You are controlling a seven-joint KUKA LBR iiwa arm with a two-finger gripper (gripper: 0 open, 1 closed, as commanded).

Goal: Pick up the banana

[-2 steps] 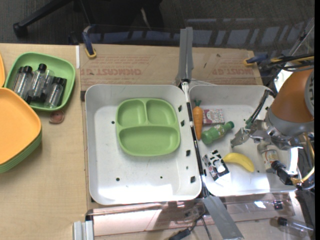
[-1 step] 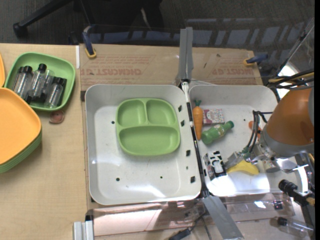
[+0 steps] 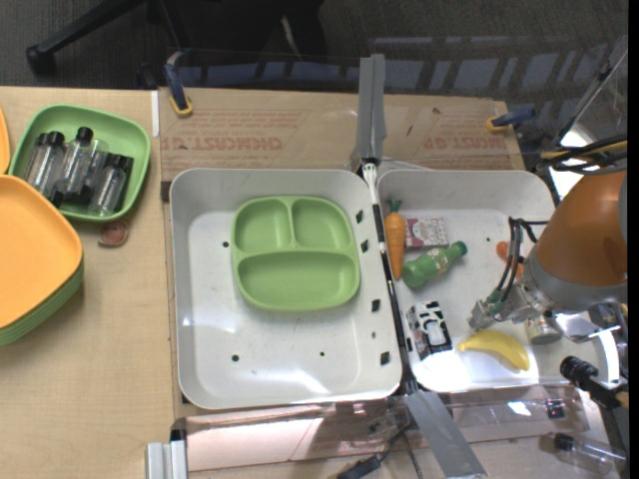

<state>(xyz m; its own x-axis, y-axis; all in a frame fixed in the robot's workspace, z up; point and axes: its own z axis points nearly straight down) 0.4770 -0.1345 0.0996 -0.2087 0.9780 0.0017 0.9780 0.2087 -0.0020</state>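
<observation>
A yellow banana lies on the floor of the right bin, near its front edge. My gripper hangs just above and behind the banana's left half, at the end of the grey arm with the orange band. The banana rests on the bin floor and is not between the fingers.
The right bin also holds a carrot by its left wall, a green bottle, a pink-and-white packet and a black-and-white item. A green divided plate sits in the left bin. Orange plates and a green tray of vials stand at the far left.
</observation>
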